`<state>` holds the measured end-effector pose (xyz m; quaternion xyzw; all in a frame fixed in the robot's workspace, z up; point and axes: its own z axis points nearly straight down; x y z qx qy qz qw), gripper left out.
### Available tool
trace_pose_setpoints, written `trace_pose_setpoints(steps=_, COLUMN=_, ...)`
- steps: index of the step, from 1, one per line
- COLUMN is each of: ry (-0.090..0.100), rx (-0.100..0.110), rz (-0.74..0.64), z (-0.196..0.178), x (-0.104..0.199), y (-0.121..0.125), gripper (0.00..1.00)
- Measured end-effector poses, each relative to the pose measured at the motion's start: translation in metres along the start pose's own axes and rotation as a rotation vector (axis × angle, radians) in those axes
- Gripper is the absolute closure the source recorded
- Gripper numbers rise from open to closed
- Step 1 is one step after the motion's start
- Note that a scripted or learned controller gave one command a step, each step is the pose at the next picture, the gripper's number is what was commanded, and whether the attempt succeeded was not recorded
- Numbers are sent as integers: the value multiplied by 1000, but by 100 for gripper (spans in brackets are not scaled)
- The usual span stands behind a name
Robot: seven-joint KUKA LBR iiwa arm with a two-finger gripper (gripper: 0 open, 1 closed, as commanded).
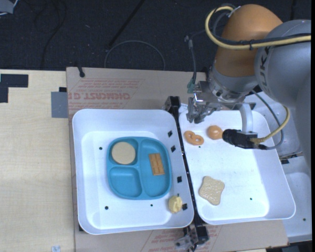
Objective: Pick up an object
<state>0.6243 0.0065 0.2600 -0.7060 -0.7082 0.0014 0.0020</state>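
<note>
My gripper [197, 115] hangs over the far left corner of the right bin [262, 193], close to the divider between the bins. Just below it in the view lies a small orange-brown pretzel-shaped piece [193, 138]. A small orange ball [214, 132] rests to the right of that piece. A pale slice of bread [211, 190] lies nearer the front of the same bin. None of these touches the gripper.
The left bin [89, 135] holds a blue divided tray [139, 168] with a round tan disc [123, 153] and an orange cracker [156, 164] in it. A yellow lump [175, 203] sits in that bin's front right corner. The grey arm [283, 67] reaches in from the right.
</note>
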Motion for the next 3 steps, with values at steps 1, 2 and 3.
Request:
trace_pose_setpoints(steps=1, ry=0, rx=0, rz=0, z=12, x=42, y=1, gripper=100)
trace_pose_setpoints(steps=2, ry=0, rx=2, rz=-1, z=29, x=97, y=0, gripper=100)
trace_pose_setpoints(steps=3, ry=-1, rx=0, rz=1, z=28, x=95, y=0, gripper=0)
